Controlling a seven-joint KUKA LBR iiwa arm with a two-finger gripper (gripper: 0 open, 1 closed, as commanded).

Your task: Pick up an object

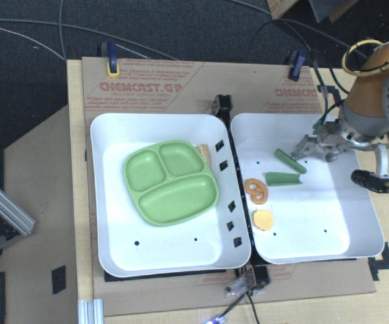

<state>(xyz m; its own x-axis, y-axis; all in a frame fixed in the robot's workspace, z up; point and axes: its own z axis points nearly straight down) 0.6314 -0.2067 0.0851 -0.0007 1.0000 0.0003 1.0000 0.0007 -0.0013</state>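
The right bin (346, 211) holds a green stick (290, 160) lying at a slant, and a second green piece (282, 178) just below it. Closer to the bin's left wall are an orange pretzel (256, 190) and a yellow chip (263, 219). My gripper (310, 147) hangs low over the upper right part of this bin, just to the right of the slanted green stick. The grey arm with its orange band (373, 79) rises behind the gripper at the right edge.
The left bin (107, 181) carries a green divided plate (171, 183) with a small tan piece (203, 155) at its upper right rim. Black clips run along the divider between the bins. Blue clamps (112, 56) and cables sit at the bench's far edge.
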